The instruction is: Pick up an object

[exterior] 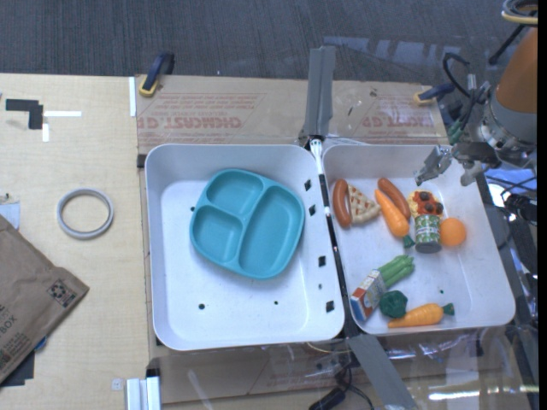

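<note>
I see dark grey carpet (214, 20) running along the top. Below it sits the light wooden bench (68, 161), with a sheet of cardboard (222, 109) lying under the bins. A roll of tape (85, 213) rests on the bench, near a brown box (30, 301).

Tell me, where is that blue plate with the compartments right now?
The blue plate lies in the left bin, near its middle, apart from the toy food in the right bin.
</note>
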### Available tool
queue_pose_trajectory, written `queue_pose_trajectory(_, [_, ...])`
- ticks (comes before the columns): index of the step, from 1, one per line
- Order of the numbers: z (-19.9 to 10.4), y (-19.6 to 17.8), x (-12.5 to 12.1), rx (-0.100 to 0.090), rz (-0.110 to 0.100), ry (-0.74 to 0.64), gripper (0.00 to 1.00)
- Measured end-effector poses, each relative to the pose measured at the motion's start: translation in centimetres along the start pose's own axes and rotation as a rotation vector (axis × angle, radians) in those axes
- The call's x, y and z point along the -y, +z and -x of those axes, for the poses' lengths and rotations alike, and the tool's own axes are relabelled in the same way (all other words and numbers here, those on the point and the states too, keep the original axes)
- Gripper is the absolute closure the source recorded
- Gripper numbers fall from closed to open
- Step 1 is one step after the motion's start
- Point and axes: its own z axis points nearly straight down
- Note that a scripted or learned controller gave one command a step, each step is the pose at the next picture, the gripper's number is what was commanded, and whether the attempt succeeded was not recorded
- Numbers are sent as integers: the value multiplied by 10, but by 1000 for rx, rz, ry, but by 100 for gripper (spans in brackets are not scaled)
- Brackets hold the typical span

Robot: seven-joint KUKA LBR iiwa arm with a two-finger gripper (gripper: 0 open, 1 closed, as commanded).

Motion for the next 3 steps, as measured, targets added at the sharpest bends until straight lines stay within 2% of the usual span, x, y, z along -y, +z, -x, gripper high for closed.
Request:
queue_pose_trajectory(1, [14, -105, -26, 2, 2, -30, 0])
queue_pose_trajectory(2, [45, -161, -18, 3, 4, -394, 0])
queue_pose_trajectory(3, [49, -147, -19, 1, 0, -213, 0])
